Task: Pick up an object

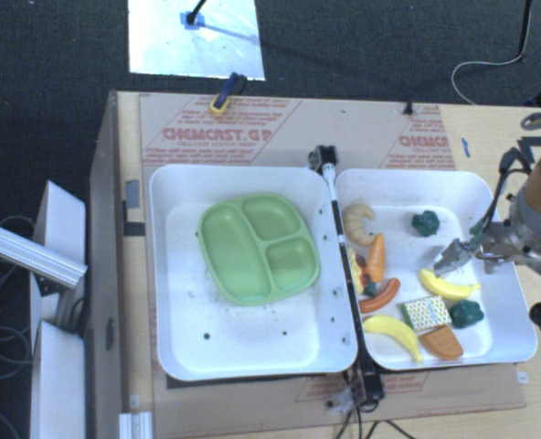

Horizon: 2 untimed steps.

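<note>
In the camera view we find the two-finger pincer (455,256) over the right white bin (476,190), just above the yellow plastic banana (448,287); whether it is clenched or released we cannot tell. Near it lie a second yellow banana (391,334), a dark green toy broccoli (425,222) and an orange toy carrot (376,256). The left white bin (188,337) holds a green three-compartment plastic tray (257,248).

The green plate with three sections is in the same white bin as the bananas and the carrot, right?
Not quite. The camera view shows the green three-section plastic plate alone in the left white bin. The two yellow toy bananas and the orange toy carrot lie in the right white bin, near the gripper.
</note>
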Each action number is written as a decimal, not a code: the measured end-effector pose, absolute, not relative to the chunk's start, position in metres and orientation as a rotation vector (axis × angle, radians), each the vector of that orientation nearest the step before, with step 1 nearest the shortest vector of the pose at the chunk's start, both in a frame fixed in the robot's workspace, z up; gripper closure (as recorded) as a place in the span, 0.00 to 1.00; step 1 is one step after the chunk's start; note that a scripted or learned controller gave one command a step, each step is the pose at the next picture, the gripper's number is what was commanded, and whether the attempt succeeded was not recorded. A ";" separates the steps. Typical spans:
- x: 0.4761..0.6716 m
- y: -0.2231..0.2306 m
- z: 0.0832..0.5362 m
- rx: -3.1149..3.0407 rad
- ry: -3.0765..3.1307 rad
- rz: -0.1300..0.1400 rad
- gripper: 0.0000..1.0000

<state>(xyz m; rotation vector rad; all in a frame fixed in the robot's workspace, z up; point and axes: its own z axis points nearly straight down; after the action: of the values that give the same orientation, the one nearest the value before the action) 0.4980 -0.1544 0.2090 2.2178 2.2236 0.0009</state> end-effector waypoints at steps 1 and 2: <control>0.537 -0.161 0.099 2.217 2.220 0.002 0.00; 0.537 -0.160 0.109 2.216 2.221 0.004 1.00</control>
<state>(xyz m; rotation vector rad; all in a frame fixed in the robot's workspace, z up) 0.5373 -0.1603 0.1090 2.2162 2.2213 0.0037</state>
